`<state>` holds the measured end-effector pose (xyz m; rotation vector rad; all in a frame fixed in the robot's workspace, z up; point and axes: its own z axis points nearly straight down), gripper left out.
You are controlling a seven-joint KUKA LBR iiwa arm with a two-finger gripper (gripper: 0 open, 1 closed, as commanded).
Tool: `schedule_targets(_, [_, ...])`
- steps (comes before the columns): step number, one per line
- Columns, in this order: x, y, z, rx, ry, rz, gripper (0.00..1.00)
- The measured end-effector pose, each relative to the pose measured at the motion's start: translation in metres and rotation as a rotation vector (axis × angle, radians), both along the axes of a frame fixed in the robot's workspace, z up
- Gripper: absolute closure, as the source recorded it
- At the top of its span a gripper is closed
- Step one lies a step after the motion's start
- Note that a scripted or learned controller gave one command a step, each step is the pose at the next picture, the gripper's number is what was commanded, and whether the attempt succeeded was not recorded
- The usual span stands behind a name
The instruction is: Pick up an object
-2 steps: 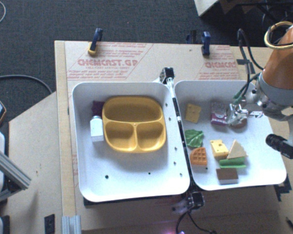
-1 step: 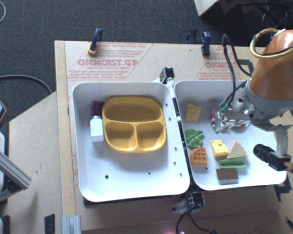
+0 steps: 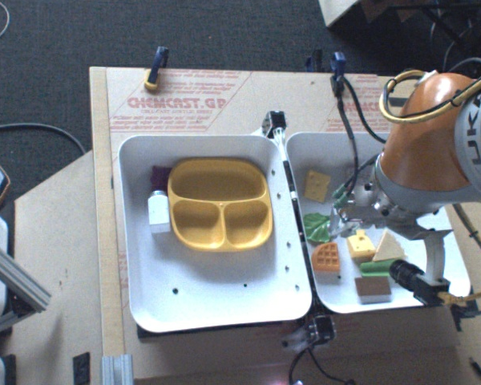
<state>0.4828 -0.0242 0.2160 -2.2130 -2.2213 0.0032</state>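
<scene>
My gripper (image 3: 345, 219) hangs low in the right bin (image 3: 457, 275), its tip between a green leafy piece (image 3: 317, 226) and a yellow cheese cube (image 3: 360, 246). It looks very close to both, and I cannot tell whether it touches either. An orange waffle piece (image 3: 326, 257) lies just in front of it. A pale wedge (image 3: 389, 248), a green strip (image 3: 374, 267) and a brown block (image 3: 373, 289) lie to its right. Behind the gripper sits a square yellow cracker (image 3: 317, 185). The arm's bulky orange-banded wrist (image 3: 421, 147) hides the bin's right back part.
The left bin (image 3: 216, 303) holds a yellow divided plate (image 3: 220, 203), a small white bottle (image 3: 159, 212) and a dark purple piece (image 3: 160, 174) against the plate's left side. The wall between the bins (image 3: 293, 215) runs just left of the green piece. A black cable (image 3: 349, 127) crosses the right bin's back.
</scene>
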Motion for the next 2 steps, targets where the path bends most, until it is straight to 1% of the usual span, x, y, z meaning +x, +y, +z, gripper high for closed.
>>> schedule_targets(1, [0.005,0.012,0.018,-0.003,-0.009,-0.001,1.00])
schedule_targets(2, [-0.003,0.000,0.007,-0.002,-0.002,-0.006,1.00])
